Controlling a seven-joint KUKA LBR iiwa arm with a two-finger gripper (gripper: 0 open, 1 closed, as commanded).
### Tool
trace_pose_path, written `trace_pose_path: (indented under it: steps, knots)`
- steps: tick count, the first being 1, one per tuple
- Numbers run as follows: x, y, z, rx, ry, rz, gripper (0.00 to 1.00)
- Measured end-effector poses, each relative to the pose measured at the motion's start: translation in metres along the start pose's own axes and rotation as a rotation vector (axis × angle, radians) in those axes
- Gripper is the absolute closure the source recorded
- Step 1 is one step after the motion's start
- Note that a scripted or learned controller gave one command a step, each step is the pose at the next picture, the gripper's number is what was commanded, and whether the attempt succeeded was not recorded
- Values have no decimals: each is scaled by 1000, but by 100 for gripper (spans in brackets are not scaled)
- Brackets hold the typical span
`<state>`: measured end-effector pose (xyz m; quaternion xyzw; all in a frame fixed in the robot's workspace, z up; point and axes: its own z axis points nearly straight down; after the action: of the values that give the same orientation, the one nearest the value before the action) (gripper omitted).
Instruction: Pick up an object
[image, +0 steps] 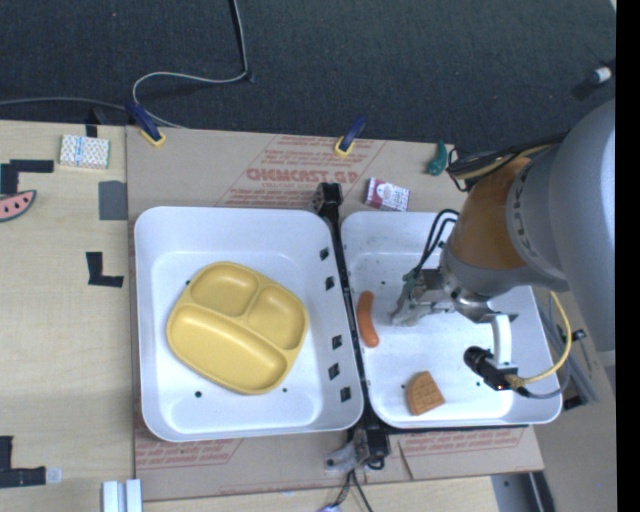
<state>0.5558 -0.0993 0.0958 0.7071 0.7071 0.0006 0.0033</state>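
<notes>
In the right bin (385, 235) an orange sausage-shaped object (368, 319) lies along the left wall. A brown biscuit-like piece (424, 393) rests near the front edge. My gripper (408, 307) hangs low over the bin's middle, just right of the sausage and apart from it. Nothing shows between its fingers. The arm's grey body and orange band cover the bin's right part.
The left bin (160, 240) holds a yellow divided plate (238, 325). A black divider with clips runs between the bins. A small red-and-white packet (385, 195) lies on the cardboard behind the right bin. Cables hang near the wrist.
</notes>
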Motion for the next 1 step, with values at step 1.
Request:
trace_pose_path:
  steps: [1]
  knots:
    - [0, 0, 0, 0, 0, 0, 0]
